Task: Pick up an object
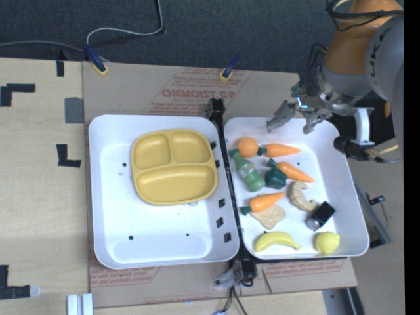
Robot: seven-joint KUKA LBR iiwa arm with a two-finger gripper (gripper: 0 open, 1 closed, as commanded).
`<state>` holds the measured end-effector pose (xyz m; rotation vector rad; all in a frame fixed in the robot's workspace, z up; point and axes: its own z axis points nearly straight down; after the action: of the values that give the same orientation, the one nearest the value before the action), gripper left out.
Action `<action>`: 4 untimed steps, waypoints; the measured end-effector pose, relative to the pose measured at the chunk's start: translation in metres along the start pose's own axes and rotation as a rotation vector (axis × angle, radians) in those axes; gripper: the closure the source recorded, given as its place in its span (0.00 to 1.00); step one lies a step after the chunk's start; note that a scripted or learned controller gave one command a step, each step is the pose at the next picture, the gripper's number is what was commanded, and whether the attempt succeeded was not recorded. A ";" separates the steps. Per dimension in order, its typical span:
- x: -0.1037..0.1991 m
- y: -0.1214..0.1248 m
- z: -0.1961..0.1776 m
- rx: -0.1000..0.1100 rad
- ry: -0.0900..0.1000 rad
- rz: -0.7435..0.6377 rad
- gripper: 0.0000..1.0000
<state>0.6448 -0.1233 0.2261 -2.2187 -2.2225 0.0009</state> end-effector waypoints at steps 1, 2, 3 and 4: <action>0.012 -0.017 0.132 -0.001 0.000 0.000 0.00; 0.012 -0.018 0.123 0.001 0.001 0.001 1.00; 0.012 -0.018 0.123 0.001 0.000 0.001 0.00; 0.012 -0.019 0.114 0.003 0.001 0.001 1.00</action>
<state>0.6261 -0.1108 0.1122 -2.2177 -2.2200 0.0029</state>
